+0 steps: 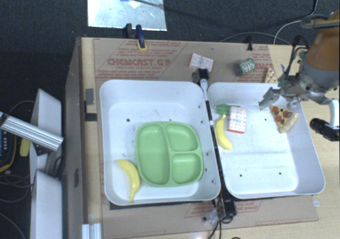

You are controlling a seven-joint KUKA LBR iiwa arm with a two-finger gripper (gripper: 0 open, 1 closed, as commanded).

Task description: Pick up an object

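My gripper (277, 103) hangs over the far right part of the right bin (276, 179), its fingers spread open with nothing between them. A toy pizza slice (285, 118) lies just below and to the right of the fingertips. Further left in the same bin lie a red-and-white box (237, 119), a small green item (222, 109) and a yellow banana (222, 134) against the left wall. In the left bin (114, 105) a green divided plate (169, 153) rests flat, with a second banana (130, 177) beside its near left corner.
Beyond the bins, on the bench, a small tin (246, 66) and a card (201, 62) lie flat. A black clamp (203, 77) sits where the bins meet. A cable runs across the bench behind the right bin.
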